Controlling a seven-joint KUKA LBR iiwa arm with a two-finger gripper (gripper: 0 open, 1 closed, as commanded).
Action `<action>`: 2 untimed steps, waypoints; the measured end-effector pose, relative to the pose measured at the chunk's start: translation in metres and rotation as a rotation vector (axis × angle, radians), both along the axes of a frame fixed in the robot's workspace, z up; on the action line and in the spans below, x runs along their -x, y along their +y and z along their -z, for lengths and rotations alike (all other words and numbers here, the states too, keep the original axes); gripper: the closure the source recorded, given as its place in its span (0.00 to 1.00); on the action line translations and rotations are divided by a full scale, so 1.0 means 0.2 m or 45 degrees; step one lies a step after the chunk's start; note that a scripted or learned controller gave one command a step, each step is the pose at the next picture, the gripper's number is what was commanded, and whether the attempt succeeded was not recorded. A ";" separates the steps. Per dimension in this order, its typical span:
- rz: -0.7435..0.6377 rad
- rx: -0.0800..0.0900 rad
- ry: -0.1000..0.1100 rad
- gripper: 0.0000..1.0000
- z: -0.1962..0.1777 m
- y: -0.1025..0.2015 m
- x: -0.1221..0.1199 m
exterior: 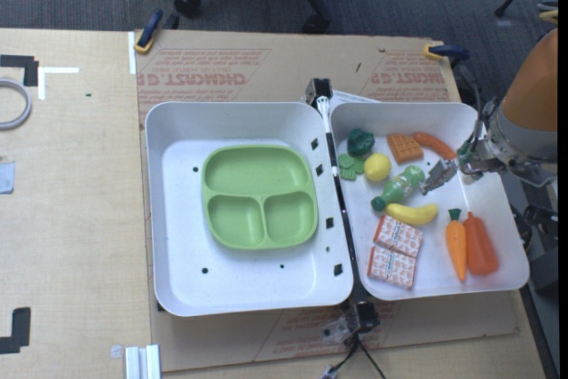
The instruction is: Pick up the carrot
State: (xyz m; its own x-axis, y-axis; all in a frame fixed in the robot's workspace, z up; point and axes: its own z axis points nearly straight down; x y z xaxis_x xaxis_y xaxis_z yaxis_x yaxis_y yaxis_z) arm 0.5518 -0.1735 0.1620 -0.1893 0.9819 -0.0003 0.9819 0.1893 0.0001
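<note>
The slim orange plastic carrot (456,248) lies beside a fatter orange-red vegetable (480,244), yellow banana (412,212) just left. The gripper (440,175) hovers above them, fingers spread, holding nothing.

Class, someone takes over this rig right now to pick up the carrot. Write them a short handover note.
Claw: over the right bin, above the banana and beside the green bottle; nothing visibly held.
Carrot: lying at the bin's near right, green top pointing away, beside a red-orange sausage.
Done: nothing; carrot untouched.
Left: move the claw to the carrot, grip, lift.
</note>
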 end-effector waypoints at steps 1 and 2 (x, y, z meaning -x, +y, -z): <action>0.116 -0.014 -0.009 0.00 0.33 -0.06 0.31; 0.122 -0.004 -0.013 1.00 0.29 -0.08 0.31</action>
